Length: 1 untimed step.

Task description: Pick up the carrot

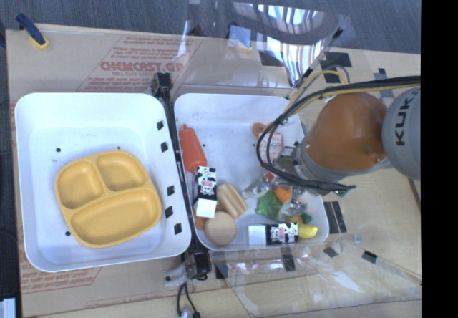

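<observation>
The carrot (191, 149) lies in the right bin (236, 105), pressed up along that bin's left wall, a long orange piece running roughly top to bottom with its lower end just above a small black-and-white carton (206, 182). The gripper (275, 184) sits well apart from it, low over the clutter at the bin's lower right, above a green toy (270, 204) and near a yellow piece (308, 231); the wrist and cables cover its working end, so I cannot tell how it is set or whether anything is in it. The step in hand, as I judge it, is getting across the bin to the carrot. To do it well, the arm should lift clear of the clutter first, then travel left over the bare middle of the bin instead of dragging through the bread roll (231, 198) and the round tan ball (220, 228). The grasp should close across the carrot's narrow width, near its middle, with the gripper turned so one side slips between carrot and wall; that gap looks tight, and a descent too far left would strike the rim. Aiming at the upper half keeps away from the carton below. The left bin (36, 116) holding the yellow divided plate (109, 198) plays no part here.
</observation>
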Motion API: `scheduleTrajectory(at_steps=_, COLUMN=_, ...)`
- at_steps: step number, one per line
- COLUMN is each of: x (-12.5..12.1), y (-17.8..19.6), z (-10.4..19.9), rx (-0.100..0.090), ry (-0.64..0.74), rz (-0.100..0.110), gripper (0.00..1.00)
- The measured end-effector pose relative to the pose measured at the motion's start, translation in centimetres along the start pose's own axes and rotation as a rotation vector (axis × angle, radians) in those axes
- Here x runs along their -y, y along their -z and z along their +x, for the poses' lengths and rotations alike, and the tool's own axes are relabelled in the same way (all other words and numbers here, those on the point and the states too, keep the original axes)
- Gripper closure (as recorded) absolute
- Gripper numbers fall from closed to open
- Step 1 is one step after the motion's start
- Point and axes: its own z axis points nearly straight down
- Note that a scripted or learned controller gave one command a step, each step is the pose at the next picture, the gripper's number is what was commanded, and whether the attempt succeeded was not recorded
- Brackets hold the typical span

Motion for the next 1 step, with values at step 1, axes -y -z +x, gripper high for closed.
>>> scheduleTrajectory(at_steps=1, x=-0.06, y=0.98, z=-0.26, rx=-0.001, ry=0.006, rz=-0.002, gripper=1.0)
